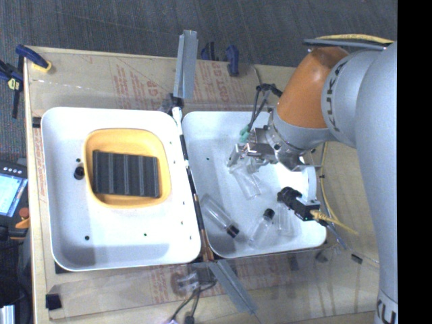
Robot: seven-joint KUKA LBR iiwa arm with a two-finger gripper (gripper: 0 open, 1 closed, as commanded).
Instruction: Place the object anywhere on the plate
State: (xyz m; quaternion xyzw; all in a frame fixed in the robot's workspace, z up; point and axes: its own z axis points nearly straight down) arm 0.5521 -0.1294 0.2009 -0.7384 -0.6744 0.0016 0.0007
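claw [244, 159]: grip state unclear, over right bin [202, 130] | clear tube [219, 216]: long axis upper-left to lower-right

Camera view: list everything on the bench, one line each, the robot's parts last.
shallow white plastic bins: two, white, side by side on the bench; second on the view's right.
yellow-rimmed rectangular plate with dark ribbed centre: one, yellow and dark grey, in the left bin.
clear plastic vials with black caps: at least two, transparent, lying in the right bin's lower part; another beside it; exact count hard to tell.
blue clamps: two, blue, at the bench's top edge; second.
small screen device: one, dark with lit display, at the view's left edge.
grey KUKA arm with orange band: one, reaching in from the right.
tool: one, metallic, over the right bin.
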